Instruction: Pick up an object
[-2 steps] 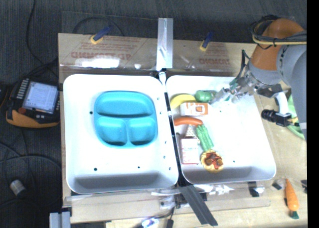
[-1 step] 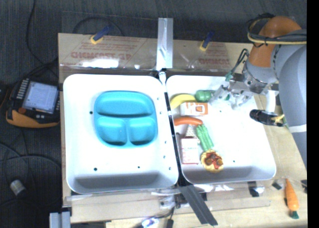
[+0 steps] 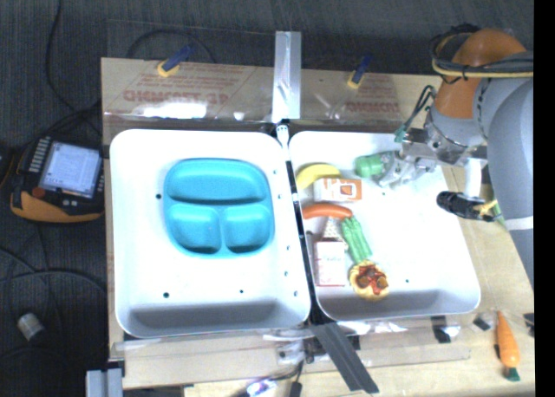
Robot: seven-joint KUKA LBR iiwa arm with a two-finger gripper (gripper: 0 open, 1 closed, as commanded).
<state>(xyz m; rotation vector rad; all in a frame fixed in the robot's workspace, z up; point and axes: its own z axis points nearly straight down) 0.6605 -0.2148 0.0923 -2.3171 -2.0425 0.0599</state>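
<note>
Hand [image 3: 406, 164] low in the right bin [image 3: 434, 257], upper right of frame, beside a green object [image 3: 371, 164]; whether it grips cannot be told. Nearer, toy food [image 3: 357, 239] lies untouched; farther left, a blue tray [image 3: 218, 206]. Nothing appears lifted yet.

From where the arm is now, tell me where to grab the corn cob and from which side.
Take the corn cob across its green middle, coming straight down from above. It lies flat and long in the right bin, running toward the pizza slice, with a box close on its left. So set the hand's fingers across its width, clear of both.
</note>
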